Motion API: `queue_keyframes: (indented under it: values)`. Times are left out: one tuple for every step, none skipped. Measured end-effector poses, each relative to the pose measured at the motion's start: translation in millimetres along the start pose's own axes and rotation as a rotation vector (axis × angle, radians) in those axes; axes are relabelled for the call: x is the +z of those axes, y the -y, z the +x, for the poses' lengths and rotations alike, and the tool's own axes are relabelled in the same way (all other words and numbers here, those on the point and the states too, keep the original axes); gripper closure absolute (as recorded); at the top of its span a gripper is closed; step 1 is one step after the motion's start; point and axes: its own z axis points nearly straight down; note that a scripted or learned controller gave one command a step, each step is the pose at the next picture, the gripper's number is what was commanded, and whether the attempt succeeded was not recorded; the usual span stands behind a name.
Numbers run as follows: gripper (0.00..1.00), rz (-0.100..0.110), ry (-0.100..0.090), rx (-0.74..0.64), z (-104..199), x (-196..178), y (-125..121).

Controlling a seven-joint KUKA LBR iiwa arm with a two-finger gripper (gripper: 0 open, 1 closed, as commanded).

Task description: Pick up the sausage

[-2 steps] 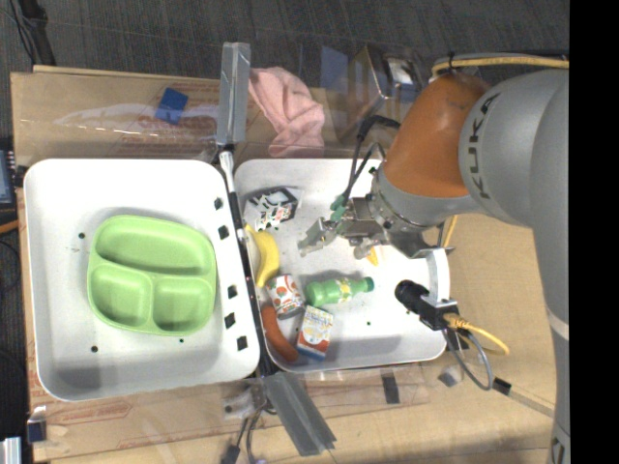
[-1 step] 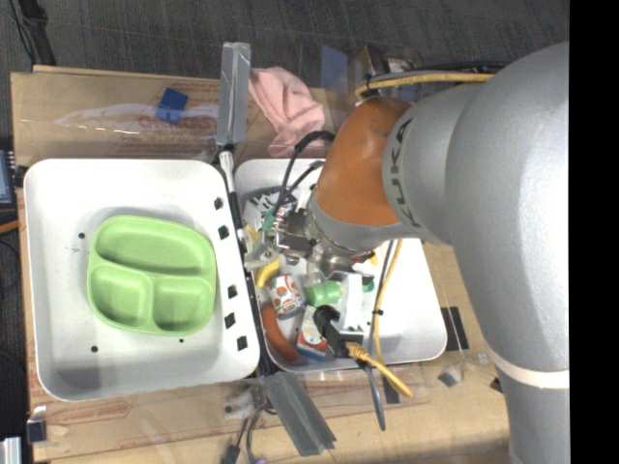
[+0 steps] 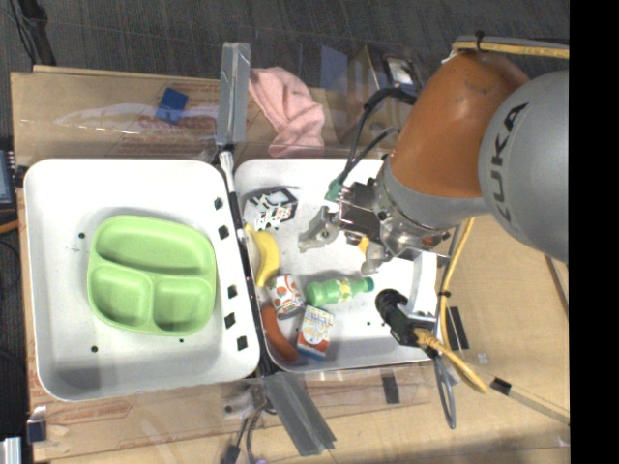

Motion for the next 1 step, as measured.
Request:
queue_keyframes:
  values:
    - [0.00,0.006,0.003,-0.052,49.9,120.5,18.3]
